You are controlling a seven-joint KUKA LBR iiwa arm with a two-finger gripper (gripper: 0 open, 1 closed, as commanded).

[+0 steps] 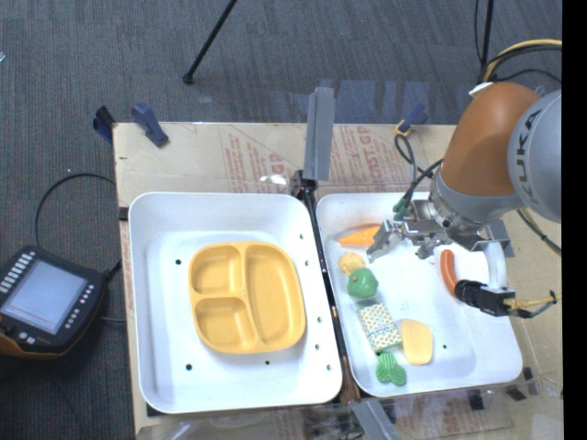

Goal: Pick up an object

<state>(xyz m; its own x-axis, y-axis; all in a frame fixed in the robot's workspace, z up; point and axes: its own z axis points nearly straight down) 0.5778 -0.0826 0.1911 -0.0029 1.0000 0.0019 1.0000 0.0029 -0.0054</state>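
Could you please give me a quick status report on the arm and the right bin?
Gripper low over right bin, beside the carrot. No object lifted. Green apple, sausage and other toy foods lying close by.

toys [376, 324] crowd the right bin's [477, 360] left side.

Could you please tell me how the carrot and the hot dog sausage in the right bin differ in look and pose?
The carrot is orange and tapers to a point; the sausage is redder and evenly thick with rounded ends. The carrot lies nearly crosswise near the bin's back left, while the sausage lies roughly lengthwise toward the right side. The carrot sits left of the end effector, the sausage right of it. Both are long, slim toy foods resting on the right bin floor.
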